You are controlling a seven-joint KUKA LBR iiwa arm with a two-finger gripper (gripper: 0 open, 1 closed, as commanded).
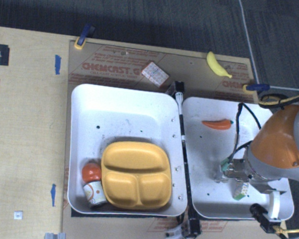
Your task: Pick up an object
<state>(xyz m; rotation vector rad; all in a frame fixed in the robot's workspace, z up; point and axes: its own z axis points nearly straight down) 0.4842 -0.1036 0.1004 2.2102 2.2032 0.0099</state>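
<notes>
Claw (pixel 233 173) low in the right bin (pixel 205 199), toward its near half, at the end of the grey-and-orange arm (pixel 281 143) reaching in from the right. Spread or pressed together: cannot tell, since wrist and cables cover the tip from above. Nothing seen pinched. Just beside it, toward the near wall, a small green-and-white bit (pixel 240 193); part of the tool or a loose object, hard to say.

Likeliest target by nearness: the orange carrot-like piece (pixel 216 124), flat on the floor of the same bin, close to the far wall. Apart from the claw, with bare white floor between the 2. Lies away from the claw toward the far wall and a little toward the left bin (pixel 119 108). Long axis roughly across the bin, left to right, with the right end tipped slightly up-view. Judged from that: would call for a move toward the far wall, then a grasp across the narrow width, not along the length. Only 1 arm here, so no choice of reach.

Other candidates farther off, all in the left bin: a yellow 3-compartment tray (pixel 136 173), broad and probably awkward to pinch, and a red-and-white item (pixel 92 182) tucked against the tray's left edge near the bin wall. Outside both bins, a banana (pixel 218 65) on the cardboard sheet (pixel 117 68).

Task judged not yet done.
</notes>
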